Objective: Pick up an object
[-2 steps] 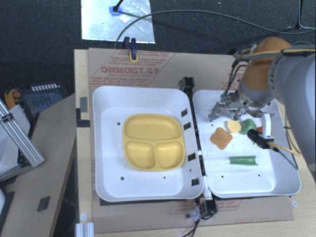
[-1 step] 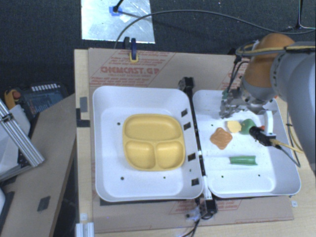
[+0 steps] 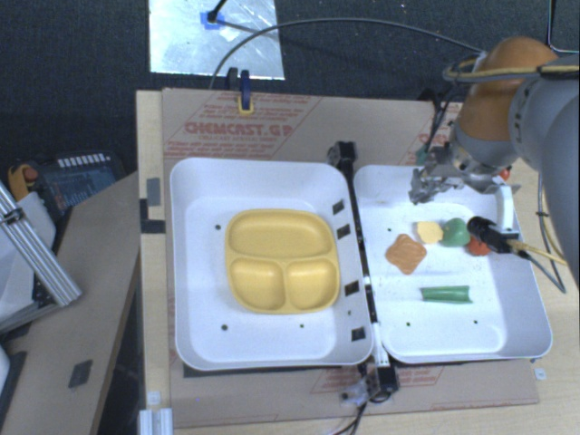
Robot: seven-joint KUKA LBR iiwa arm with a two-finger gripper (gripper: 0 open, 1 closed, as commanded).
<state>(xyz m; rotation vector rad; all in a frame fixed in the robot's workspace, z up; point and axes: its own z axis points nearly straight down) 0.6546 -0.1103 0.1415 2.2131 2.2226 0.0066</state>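
Note:
My gripper (image 3: pixel 424 189) hangs over the back of the right bin (image 3: pixel 517 329), just above and behind the small objects. A pale yellow piece (image 3: pixel 428 233) lies right below it, touching a rounded green piece (image 3: pixel 455 232). A small red piece (image 3: pixel 478 246) peeks out to the right of the green one. An orange-brown piece (image 3: pixel 405 254) rests a little nearer the front left. A long green piece (image 3: pixel 446 293) lies flat toward the front of the bin. Nothing shows in the gripper's grasp.
The left bin (image 3: pixel 195 243) holds a yellow divided tray (image 3: pixel 279 261) in its middle. A black divider (image 3: pixel 353 243) runs between the two bins. The grey arm with its orange band (image 3: pixel 507 71) comes in from the upper right.

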